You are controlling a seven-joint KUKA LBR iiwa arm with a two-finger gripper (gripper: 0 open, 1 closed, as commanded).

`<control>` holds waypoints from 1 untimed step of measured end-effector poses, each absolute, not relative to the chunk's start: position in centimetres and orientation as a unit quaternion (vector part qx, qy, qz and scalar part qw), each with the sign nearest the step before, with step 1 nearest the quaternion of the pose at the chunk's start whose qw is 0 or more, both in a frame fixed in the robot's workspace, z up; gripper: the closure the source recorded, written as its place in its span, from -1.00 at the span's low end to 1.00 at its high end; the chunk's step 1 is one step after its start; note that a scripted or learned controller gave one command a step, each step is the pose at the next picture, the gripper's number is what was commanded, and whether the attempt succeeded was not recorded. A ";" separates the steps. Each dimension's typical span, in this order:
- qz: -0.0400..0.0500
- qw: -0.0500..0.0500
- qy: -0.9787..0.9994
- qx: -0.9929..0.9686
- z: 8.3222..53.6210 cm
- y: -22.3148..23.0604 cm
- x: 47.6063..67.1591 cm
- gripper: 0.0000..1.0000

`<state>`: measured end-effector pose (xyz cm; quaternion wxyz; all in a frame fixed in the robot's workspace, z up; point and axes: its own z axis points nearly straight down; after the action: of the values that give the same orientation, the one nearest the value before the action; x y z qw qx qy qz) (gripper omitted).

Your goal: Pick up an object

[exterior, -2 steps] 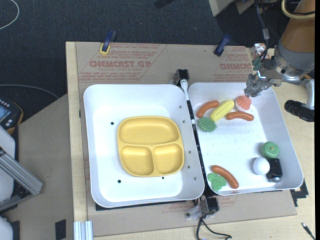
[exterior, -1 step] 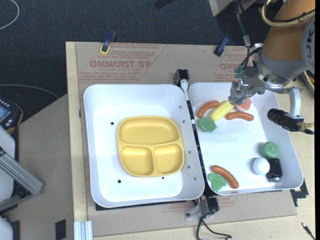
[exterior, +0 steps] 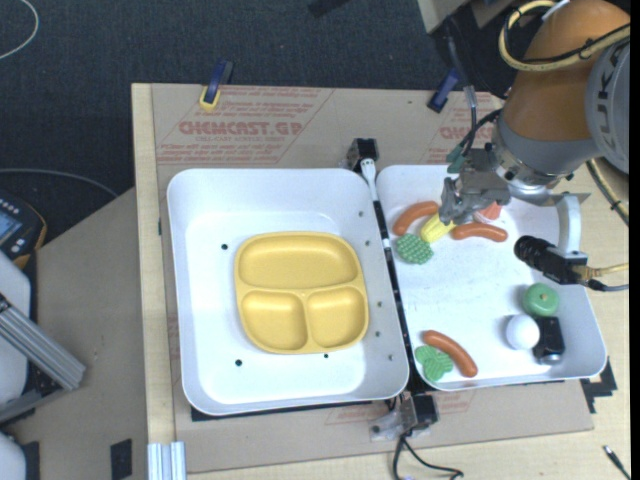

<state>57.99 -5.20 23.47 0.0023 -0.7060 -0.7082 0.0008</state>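
Two white bins (exterior: 190, 268); gripper (exterior: 458, 206) over right bin's 11 o'clock area, at yellow-stalked broccoli toy (exterior: 418, 245); finger state indiscernible.

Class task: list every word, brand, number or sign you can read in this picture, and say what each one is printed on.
"CHEMCAST GP": red print on the brown protective sheet covering the bench, behind the left bin.
More red print on that sheet behind the right bin: too blurred and covered to read.
Nothing else carries legible text.

Even bright light, soft shadows, slightly soft.
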 end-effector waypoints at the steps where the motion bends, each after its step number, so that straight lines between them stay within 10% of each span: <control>1: 0.001 0.003 -0.709 -0.706 22.2 -0.7 54.7 1.00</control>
<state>54.65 -0.67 22.16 0.0031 -0.7056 -0.7086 0.0011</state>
